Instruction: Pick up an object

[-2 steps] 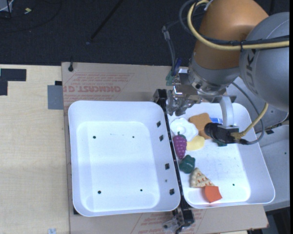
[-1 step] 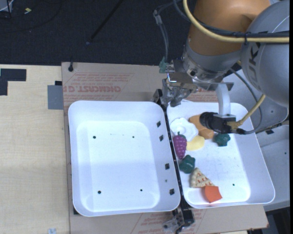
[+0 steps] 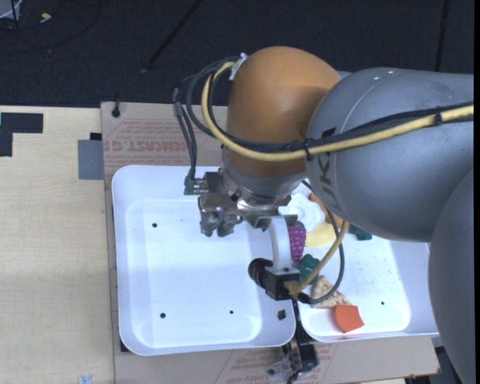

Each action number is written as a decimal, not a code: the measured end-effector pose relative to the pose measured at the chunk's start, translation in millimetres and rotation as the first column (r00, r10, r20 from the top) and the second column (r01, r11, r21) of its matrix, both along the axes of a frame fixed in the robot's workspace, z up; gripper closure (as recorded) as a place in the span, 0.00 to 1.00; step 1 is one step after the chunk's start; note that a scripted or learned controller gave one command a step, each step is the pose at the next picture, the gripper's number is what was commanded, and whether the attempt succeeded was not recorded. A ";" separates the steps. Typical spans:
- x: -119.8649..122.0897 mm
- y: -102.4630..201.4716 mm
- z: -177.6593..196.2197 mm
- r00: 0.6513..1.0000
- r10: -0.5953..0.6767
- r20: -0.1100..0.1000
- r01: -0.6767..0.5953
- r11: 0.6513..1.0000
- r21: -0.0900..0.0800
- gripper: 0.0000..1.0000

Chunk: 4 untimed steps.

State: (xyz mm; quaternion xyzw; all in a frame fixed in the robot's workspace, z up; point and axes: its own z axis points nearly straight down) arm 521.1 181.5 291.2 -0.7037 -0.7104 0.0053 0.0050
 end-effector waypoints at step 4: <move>39.8 61.9 -9.7 1.000 -0.009 0.012 0.010 1.000 -0.002 1.00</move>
